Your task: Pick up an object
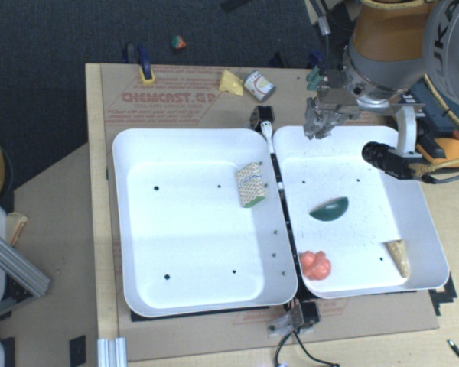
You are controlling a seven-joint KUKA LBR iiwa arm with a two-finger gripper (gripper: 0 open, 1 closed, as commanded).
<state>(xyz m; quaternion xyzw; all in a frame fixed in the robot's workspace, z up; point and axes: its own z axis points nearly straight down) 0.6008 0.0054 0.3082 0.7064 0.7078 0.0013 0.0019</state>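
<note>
Objects for picking lie in two white bins: the left bin (138,205) holds a patterned green-and-white packet (250,184) near its right wall, and the right bin (424,220) holds a dark green curved piece (330,209), a pink lumpy item (315,264) and a tan wedge (398,257). Gripper (319,128) hangs over the right bin's far left corner, fingers close together, nothing seen between them
</note>
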